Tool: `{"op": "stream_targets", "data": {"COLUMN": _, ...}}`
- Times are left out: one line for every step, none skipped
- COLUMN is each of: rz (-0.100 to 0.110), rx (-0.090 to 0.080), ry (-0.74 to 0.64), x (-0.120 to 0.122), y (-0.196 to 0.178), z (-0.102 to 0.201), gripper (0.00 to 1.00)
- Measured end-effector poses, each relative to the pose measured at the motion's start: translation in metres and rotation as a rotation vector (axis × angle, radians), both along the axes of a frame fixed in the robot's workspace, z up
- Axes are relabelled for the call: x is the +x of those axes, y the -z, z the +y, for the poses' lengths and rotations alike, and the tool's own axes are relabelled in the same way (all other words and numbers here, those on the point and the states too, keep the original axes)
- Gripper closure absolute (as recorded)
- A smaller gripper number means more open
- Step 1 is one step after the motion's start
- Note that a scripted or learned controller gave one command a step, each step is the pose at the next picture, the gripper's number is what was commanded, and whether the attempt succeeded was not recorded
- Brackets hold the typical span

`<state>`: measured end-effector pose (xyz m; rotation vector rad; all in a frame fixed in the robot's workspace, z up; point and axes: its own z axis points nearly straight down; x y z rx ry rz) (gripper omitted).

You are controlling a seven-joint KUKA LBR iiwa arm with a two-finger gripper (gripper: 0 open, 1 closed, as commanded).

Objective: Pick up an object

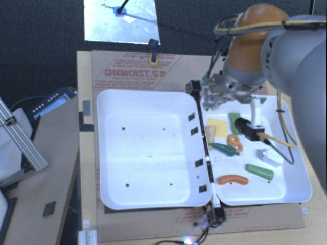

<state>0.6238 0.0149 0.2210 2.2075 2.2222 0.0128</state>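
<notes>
The things to choose from all lie in the right bin [302, 189], and none of them is lifted, so we judge that the task is at its beginning: the whole pick is left to do. The nearest candidate is, in our opinion, the yellow slice [217, 128], which lies flat on the floor of the bin near its left wall. Just beside it on the right is a short green piece [234, 119]. Below them are an orange ring [234, 142] and a dark green thing [220, 148], which seem to touch each other. Further toward the front of the bin lie a green cucumber [259, 171], an orange sausage [233, 179] and a small white block [271, 156], each apart from the others. The tool [212, 102] hangs over the far left corner of this bin, near the yellow slice but on the far side of it, not directly over it and not touching it as far as we see. We see nothing held in the tool, and we cannot tell if it is released or clenched, because the wrist covers it from this angle. We think the tool must come a little toward the front and then go down to reach the slice. The left bin [148, 137] stands beside the right one on the table [85, 152].
</notes>
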Motion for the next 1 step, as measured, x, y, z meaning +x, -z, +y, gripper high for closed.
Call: {"op": "stream_targets", "data": {"rz": -0.001, "rx": 0.005, "ry": -0.005, "x": -0.0077, "y": -0.0977, "z": 0.0642, "gripper": 1.0}}
